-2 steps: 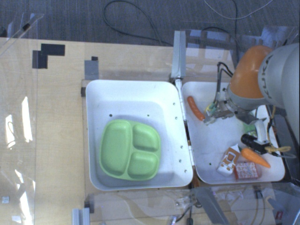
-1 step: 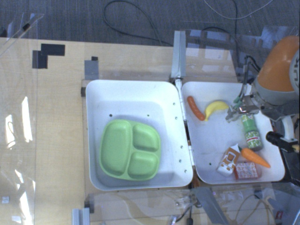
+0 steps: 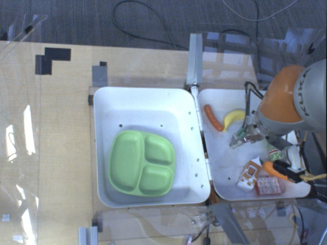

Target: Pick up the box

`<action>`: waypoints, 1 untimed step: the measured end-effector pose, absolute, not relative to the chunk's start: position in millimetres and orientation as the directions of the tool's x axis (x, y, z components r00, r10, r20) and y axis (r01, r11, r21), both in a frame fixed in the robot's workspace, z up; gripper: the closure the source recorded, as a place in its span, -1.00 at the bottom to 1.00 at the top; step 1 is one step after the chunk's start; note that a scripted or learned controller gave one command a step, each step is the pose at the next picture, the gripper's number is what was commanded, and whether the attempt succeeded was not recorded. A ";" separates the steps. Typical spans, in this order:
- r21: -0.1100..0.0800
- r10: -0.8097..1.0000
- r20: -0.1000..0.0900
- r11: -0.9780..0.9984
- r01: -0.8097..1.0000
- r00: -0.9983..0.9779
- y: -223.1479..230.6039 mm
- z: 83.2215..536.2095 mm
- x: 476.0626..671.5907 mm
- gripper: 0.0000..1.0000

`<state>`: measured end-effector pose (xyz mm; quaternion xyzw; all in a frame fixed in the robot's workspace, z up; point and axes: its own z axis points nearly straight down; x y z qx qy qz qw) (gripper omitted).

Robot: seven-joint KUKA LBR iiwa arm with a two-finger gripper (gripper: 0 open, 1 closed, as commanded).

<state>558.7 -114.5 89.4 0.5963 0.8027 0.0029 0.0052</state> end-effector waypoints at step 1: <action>0.010 0.958 -0.005 0.287 0.958 -0.287 -115.2 88.6 558.5 -1.00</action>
